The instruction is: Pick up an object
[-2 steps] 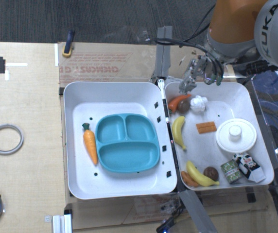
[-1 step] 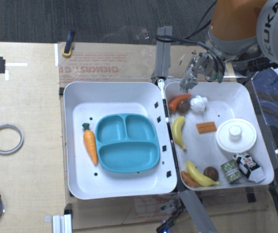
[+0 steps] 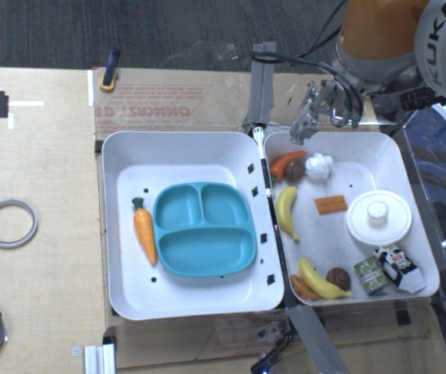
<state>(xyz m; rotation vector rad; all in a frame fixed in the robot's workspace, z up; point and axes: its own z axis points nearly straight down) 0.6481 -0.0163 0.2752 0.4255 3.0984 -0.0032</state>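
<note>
Presently, the grey arm with an orange band (image 3: 379,14) is seen at the 1 o'clock corner of the view, its two-finger gripper (image 3: 307,123) hanging above the far rim of the right-hand shallow white bin (image 3: 410,178). Nothing is seen between the fingers; whether they are spread or pressed together cannot be told.

Right bin, contents:
- red-orange elongated vegetable (image 3: 285,162), at 11 o'clock, just below the gripper
- dark brown round item (image 3: 294,171), touching it
- crumpled white object (image 3: 318,165), just beside
- yellow banana (image 3: 286,212), at 9 o'clock
- flat orange rectangular piece (image 3: 331,205), near centre
- white round lidded pot (image 3: 378,216), at 3 o'clock
- second yellow banana (image 3: 321,281), at 6 o'clock
- small brown round item (image 3: 338,276)
- green packet (image 3: 369,275)
- black-and-white carton (image 3: 397,263), at 5 o'clock

Left-hand white bin (image 3: 118,209), contents:
- blue three-compartment plastic plate (image 3: 205,229), at centre
- orange carrot with a green top (image 3: 145,231), at 9 o'clock of the plate, just beside it

Bench: a grey ring (image 3: 8,223), at the view's 9 o'clock.
</note>
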